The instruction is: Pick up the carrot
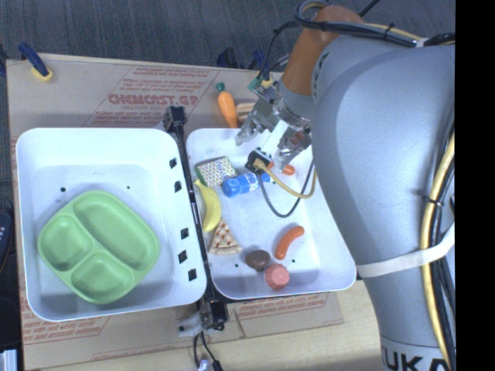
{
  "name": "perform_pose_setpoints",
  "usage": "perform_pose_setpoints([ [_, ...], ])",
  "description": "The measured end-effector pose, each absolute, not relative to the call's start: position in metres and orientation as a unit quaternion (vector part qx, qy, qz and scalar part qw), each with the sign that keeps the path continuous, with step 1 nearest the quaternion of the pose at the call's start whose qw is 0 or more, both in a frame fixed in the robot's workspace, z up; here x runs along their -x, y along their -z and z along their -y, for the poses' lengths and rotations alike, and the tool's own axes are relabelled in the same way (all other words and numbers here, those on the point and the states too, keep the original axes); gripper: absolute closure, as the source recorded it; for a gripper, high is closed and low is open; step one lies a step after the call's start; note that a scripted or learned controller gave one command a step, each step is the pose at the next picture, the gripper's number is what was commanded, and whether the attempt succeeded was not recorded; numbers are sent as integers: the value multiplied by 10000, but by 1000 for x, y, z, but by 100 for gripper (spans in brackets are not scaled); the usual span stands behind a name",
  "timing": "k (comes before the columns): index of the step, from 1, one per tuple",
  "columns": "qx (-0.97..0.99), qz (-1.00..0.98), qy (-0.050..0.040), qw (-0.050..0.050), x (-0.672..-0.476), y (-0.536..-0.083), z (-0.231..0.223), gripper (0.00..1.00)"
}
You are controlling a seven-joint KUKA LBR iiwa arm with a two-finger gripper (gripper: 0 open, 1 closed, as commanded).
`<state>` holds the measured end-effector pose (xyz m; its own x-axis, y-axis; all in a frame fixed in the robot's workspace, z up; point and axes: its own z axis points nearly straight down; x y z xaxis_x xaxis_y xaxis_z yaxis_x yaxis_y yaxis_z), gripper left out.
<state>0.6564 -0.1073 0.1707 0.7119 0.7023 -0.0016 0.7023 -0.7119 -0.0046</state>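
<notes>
Gripper [265, 140] spread, empty, beside carrot [227, 108] on bin rim [203, 133]; risk of knocking it off.

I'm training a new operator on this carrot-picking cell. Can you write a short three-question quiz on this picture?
1. True or false: the carrot lies inside the right bin.
2. What lies in the left bin? A) a banana B) a green divided plate C) a sausage
3. Fill in: the banana lies along the right bin's ____ wall.

Key
1. False. The carrot lies on the cardboard just beyond the right bin's far rim, to the left of the gripper.
2. B. The green divided plate lies there; the banana and the sausage are in the right bin.
3. Left, the wall next to the left bin.
</notes>
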Motion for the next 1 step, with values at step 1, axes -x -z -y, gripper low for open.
perform_pose_setpoints([
  [1,9901,1404,-35,28,-637,-91,111,0],
])
